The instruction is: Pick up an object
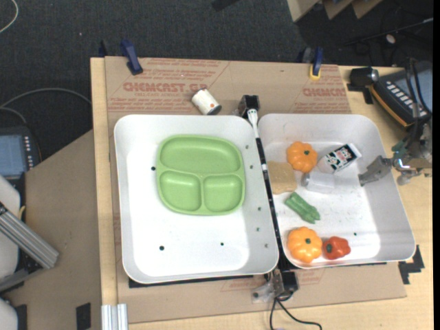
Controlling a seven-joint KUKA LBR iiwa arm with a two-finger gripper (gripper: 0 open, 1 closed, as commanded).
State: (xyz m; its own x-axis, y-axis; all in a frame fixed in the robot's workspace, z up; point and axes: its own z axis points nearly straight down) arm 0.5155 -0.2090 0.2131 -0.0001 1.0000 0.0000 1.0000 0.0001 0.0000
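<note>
The right bin (385,232) holds several small items. An orange pumpkin-shaped toy (301,155) lies near its back left, with a white and black carton (342,157) just to its right. A tan flat slice (282,177) rests by the left wall and a green pickle-shaped piece (302,207) lies below it. At the front sit a second orange toy (304,245) and a red one (335,247), touching. My gripper (393,166) hangs at the bin's right rim, apart from all of them, with a grey part reaching in over the bin floor.
The left bin (137,246) carries a green divided plate (201,172). A small white cylinder (205,102) lies on the bench behind the bins. Clamps (130,57) grip the board's back edge. Cables and a device (395,95) crowd the right side.
</note>
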